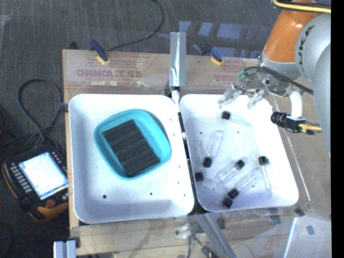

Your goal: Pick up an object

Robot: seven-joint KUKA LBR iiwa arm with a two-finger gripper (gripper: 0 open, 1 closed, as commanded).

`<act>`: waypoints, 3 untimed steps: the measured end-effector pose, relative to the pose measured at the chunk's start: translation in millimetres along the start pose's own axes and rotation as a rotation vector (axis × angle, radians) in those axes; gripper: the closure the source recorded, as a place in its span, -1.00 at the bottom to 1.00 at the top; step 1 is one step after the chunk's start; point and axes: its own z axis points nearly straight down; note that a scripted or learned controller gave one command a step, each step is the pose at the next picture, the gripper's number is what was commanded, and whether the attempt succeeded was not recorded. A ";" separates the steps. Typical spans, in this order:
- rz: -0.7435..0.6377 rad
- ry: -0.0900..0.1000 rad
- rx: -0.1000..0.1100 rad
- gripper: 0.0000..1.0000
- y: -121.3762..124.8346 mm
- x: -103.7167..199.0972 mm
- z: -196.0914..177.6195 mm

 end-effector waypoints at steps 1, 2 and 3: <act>0.054 0.003 -0.002 -1.00 -72.8 -1.9 99.7; 0.076 -0.002 -0.011 -1.00 -69.1 27.5 119.2; 0.077 0.000 -0.015 1.00 -67.7 27.1 108.8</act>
